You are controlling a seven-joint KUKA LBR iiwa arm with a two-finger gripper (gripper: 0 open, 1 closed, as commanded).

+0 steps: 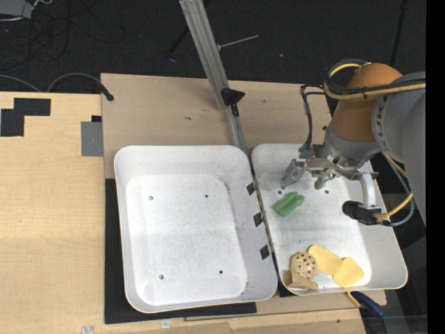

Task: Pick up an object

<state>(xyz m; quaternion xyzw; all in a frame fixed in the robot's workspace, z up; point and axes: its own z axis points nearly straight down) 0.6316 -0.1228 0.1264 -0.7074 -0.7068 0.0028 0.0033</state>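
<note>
Lowest in the frame, at the bottom edge of the right bin (389, 270), lie a tan holed block (302, 268) and, touching it, a yellow piece (337, 266). Higher up, near the bin's left wall, a green object (288, 204) lies apart from them. Just above it hangs the gripper (306, 175), fingers spread and holding nothing. The left bin (132, 165) sits beside it on the table (49, 207).

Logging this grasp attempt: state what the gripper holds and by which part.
Nothing is held. The gripper hangs open above the green object, apart from it.
</note>
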